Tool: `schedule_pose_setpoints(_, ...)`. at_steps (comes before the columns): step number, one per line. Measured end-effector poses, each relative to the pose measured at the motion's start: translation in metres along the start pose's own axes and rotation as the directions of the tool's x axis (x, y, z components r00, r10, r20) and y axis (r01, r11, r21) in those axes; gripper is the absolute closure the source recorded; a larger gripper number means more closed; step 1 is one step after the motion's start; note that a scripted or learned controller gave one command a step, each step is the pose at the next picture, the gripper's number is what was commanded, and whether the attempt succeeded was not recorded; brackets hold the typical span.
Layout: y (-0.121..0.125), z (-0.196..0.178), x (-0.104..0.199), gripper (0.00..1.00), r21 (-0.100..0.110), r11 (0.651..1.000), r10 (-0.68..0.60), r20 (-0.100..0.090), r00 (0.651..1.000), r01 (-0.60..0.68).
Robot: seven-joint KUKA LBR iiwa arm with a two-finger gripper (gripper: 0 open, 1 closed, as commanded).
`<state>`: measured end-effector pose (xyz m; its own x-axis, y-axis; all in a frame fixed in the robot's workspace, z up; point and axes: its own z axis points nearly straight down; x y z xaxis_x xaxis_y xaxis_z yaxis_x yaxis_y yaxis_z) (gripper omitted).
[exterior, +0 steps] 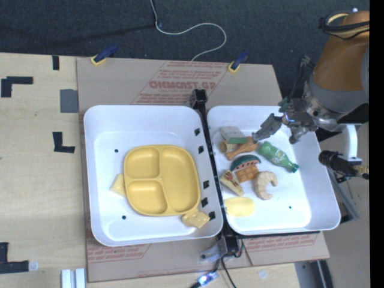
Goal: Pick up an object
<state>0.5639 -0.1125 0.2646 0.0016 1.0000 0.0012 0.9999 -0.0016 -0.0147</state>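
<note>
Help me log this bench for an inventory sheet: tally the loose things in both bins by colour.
Yellow: 4 (divided plate, wedge at its left, cheese wedge, flat pale piece)
Green: 1 (bottle)
Tan or brown: 2 (croissant, sandwich wedge)
Mixed colours: 2 (piece by the divider, piece mid-bin)
Total: 9

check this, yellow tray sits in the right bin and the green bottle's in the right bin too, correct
Not quite: the camera view shows the yellow tray in the left bin. The green bottle is in the right bin, as you said.
</note>
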Motion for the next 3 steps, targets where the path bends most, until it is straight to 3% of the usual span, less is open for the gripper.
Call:
schedule_pose_setpoints(1,0.002,-0.007,0.000,0.00,-0.013,1.000,-0.003,0.002,1.000,0.003)
schedule_pose_setpoints(3,-0.005,0.081,-0.006,0.00,-0.011,1.000,-0.003,0.002,1.000,0.003)
